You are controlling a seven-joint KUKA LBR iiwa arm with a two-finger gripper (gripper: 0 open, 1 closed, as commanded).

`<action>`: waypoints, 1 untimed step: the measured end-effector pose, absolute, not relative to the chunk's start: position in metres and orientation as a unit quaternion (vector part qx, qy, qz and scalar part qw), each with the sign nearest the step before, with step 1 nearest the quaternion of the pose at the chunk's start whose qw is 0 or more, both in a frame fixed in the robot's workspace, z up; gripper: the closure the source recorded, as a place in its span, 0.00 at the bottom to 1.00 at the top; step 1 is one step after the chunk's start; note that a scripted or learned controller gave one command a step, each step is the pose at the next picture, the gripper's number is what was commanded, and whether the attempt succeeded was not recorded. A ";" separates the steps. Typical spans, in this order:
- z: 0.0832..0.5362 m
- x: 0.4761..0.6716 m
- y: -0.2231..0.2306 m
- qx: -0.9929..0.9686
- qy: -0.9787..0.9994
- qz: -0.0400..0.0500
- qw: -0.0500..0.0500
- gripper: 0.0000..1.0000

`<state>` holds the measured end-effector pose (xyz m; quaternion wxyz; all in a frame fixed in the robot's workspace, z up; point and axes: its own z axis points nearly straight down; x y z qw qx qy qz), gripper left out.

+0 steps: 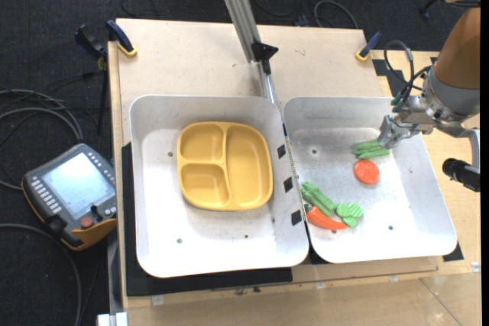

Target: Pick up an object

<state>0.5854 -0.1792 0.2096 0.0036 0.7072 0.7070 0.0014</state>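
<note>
Well, my desk [191, 57] is the widest thing under me, a pale board that carries two white bins side by side so that whatever I lift from one can go across to the other. The left bin [153, 240] lies well away from my hand and holds a yellow divided tray [225, 165] flat in its middle, the likely landing place. The right bin [428, 217] is the one I am reaching into. My arm [458, 61] comes in from the right edge and bends down over that bin's far corner, which puts my hand [391, 133] low, at the tip of a green pod [371, 152]. I cannot tell whether my hand is open or closed, because the wrist and its cables cover it from above. The pod seems the thing I am going for: it lies right at my hand and touches or nearly touches it. Just nearer the camera than my hand sits a red tomato [367, 172], close beside the pod, and I judge it could get nudged if I close carelessly. Further off, towards the wall between the bins, a green bean [319, 198], a small green piece [351, 211] and an orange carrot [325, 221] lie in a loose heap, well clear of my reach for now.
</note>
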 end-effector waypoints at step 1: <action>0.263 0.587 -0.179 0.706 0.708 0.002 0.004 1.00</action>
